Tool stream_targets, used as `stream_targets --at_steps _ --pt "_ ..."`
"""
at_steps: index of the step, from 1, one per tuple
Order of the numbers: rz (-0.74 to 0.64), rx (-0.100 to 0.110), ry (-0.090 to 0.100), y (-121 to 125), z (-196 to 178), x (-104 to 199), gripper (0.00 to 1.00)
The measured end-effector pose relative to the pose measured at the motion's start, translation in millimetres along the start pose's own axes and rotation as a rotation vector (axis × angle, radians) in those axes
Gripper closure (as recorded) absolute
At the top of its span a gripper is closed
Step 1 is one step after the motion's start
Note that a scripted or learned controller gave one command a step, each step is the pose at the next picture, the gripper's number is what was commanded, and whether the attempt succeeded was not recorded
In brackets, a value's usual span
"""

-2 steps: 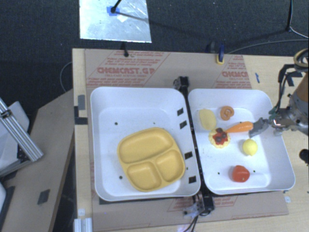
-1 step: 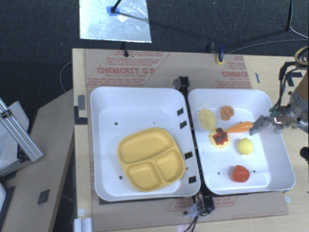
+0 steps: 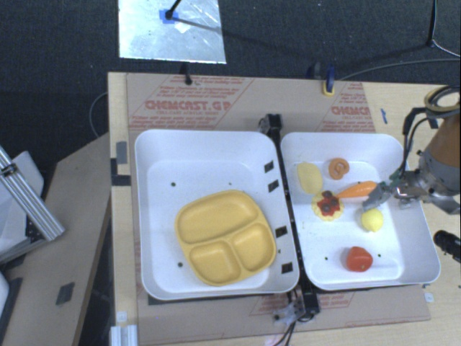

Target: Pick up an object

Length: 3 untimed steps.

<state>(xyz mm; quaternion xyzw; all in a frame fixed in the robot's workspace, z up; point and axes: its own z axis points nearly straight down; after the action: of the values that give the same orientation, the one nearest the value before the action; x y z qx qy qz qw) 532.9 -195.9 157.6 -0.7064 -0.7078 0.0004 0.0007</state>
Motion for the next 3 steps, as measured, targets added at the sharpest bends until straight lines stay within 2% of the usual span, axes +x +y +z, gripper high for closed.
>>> stream_targets --at_steps 1,2,3 --pt "0.001 0.001 0.001 3.2 62.3 0.8 0.00" --pt "0.001 -0.002 0.000 3.8 73.4 1.0 0.00" --pt "0.000 -0.006 -0.002 5.2 61.5 0.6 1.00"
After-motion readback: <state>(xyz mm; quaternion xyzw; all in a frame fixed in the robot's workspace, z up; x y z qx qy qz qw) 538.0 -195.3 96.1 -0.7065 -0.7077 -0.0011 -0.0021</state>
